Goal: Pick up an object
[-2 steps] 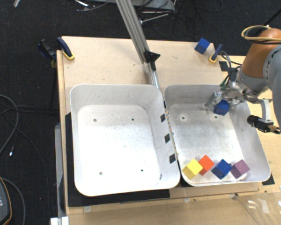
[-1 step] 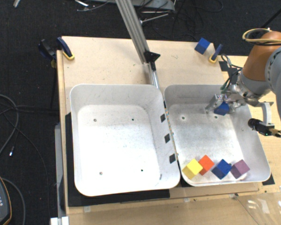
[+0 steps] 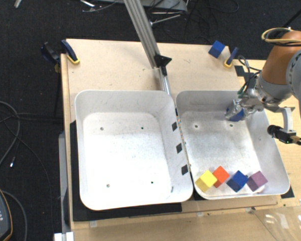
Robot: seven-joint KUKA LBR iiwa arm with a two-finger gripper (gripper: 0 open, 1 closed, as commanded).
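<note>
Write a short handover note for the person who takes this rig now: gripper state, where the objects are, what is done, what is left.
Gripper: low at the far side of the right bin, with something blue between its fingers, apparently a blue block.
Objects: yellow block, orange block, blue block and purple block in a row at the bin's near edge. Another blue block lies on the bench.
Done: a grasp seems made.
Left: lift and confirm.

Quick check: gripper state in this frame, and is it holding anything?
Gripper: shut on a blue block, over the right bin, near its far edge.
</note>
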